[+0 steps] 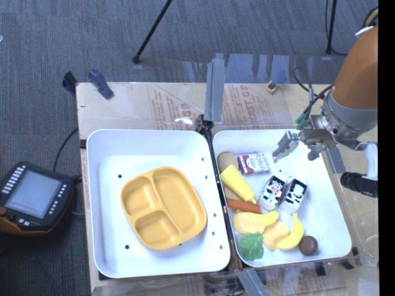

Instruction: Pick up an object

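Note:
My gripper point(299, 148) hangs over the back right part of the right bin point(336, 224), fingers spread open with nothing between them. Below and left of it lie a small red and white carton point(253, 163), a yellow bottle point(237, 184) and a beige rounded piece point(224, 160). Two white and black boxes point(283, 193) sit side by side at the bin's middle. Nearer the front are an orange carrot point(244, 206), yellow food pieces point(256, 221), a banana point(294, 234), a green leafy piece point(250, 245) and a brown ball point(308, 245).
The left bin point(102, 165) holds a yellow divided plate point(163, 207). A grey upright post point(215, 91) stands behind the seam between the bins. A handheld screen pendant point(31, 196) lies off the bench at left. Blue clamps point(99, 83) grip the bench's back edge.

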Action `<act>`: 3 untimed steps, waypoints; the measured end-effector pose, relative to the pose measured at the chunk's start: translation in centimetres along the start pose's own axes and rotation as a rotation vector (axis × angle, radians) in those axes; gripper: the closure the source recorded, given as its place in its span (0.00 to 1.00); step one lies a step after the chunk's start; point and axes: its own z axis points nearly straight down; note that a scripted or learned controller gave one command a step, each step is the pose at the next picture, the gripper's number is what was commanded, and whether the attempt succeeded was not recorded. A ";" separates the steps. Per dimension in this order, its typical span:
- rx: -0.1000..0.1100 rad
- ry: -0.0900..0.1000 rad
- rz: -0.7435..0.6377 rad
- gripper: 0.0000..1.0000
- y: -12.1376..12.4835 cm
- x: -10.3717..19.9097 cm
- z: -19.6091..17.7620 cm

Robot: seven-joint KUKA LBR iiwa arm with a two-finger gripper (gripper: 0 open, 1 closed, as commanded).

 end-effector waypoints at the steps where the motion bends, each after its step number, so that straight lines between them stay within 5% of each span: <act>1: 0.009 0.002 -0.063 0.00 1.0 -3.3 13.9; 2: -0.013 -0.003 -0.108 0.00 7.8 -3.8 18.3; 3: -0.003 -0.001 -0.341 0.00 4.7 -4.0 19.0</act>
